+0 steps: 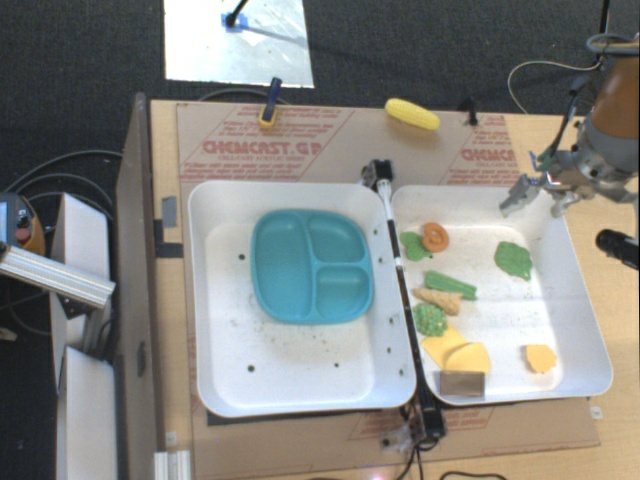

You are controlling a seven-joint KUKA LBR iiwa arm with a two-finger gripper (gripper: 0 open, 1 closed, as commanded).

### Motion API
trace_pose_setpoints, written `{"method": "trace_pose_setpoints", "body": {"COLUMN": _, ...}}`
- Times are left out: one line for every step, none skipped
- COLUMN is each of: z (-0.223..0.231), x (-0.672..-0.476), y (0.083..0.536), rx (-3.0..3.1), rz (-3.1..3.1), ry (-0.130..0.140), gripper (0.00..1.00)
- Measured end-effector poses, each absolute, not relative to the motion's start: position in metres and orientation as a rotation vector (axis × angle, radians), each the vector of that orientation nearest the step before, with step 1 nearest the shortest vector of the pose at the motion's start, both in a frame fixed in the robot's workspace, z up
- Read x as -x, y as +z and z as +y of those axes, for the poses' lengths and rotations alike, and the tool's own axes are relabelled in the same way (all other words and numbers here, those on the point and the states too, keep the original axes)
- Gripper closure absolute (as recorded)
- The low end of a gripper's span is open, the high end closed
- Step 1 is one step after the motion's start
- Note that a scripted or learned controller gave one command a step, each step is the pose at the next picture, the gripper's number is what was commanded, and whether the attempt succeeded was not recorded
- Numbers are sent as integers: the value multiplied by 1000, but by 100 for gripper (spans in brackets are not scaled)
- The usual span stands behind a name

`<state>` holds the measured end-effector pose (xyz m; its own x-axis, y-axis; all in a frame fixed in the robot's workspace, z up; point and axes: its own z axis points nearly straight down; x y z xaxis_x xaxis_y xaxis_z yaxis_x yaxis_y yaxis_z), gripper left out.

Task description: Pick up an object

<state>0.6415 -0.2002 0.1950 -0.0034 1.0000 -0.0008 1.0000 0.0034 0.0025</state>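
Observation:
The right bin (585,308) holds several toy foods: an orange slice (434,236), a green leaf (513,259), a green pod (450,285), a tan stick (437,301), broccoli (430,319), yellow wedges (455,351), a small orange-yellow piece (540,358) and a grey block (462,384). My gripper (537,194) hangs over the bin's far right corner, above and to the right of the leaf. It is open with nothing between its fingers.
In the left bin (220,298) lies a teal divided plate (311,266). A yellow corn-like toy (412,114) rests on the cardboard behind the bins. A black divider (398,268) runs between the bins. A foil sheet (238,28) lies on the floor beyond.

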Motion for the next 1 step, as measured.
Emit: {"method": "trace_pose_setpoints", "body": {"z": -207, "x": -624, "y": 81, "rx": -2219, "rz": 2222, "ry": -1, "gripper": 0}}
